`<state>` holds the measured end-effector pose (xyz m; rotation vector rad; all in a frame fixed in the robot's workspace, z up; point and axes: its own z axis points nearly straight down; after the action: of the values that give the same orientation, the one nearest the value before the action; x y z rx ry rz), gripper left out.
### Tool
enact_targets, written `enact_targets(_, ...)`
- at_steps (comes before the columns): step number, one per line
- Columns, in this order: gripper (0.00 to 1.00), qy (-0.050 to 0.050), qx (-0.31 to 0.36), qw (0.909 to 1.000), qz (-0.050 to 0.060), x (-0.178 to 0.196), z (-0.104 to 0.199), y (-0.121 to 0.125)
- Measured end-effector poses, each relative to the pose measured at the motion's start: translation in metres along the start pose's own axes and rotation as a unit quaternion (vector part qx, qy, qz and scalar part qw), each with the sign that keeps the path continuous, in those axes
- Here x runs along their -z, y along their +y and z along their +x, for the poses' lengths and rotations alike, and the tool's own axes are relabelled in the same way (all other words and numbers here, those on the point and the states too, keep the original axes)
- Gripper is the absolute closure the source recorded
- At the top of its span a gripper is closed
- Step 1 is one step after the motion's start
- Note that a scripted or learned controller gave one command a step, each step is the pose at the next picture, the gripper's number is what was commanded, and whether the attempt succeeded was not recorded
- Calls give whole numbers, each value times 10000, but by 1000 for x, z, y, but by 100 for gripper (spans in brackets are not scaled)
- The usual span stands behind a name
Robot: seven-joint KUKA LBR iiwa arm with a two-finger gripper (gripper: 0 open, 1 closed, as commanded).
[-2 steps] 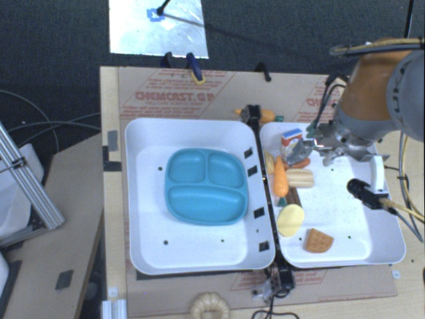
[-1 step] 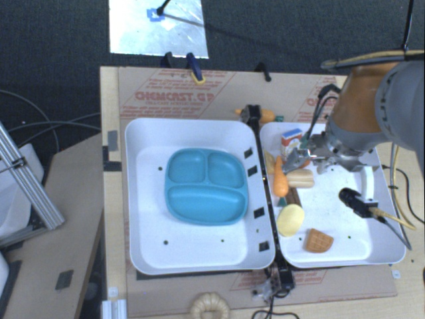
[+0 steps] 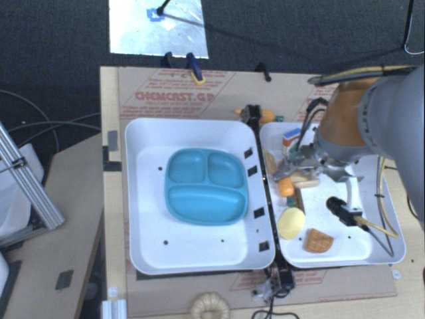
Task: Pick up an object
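Observation:
The right bin holds several small things. An orange ball lies near its left wall, with a pale yellow lemon-shaped piece in front of it and a brown waffle-like piece at the front. A small red, white and blue box sits at the back. A tan, flat piece lies beside the orange ball. My gripper is low in this bin, just above the orange ball and over the tan piece. Nothing is visibly lifted.
The left bin carries a blue divided plate. A black divider runs between the bins. An orange item lies beyond the bins' back edge, and a pale ring sits at the bench front.

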<state>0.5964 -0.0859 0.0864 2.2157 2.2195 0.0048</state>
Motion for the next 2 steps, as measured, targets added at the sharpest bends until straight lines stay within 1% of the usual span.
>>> enact_targets(1,0,-2,-7,10000,-17,2,-1,3)
enact_targets(2,100,1,-2,10000,-55,15,0,6)
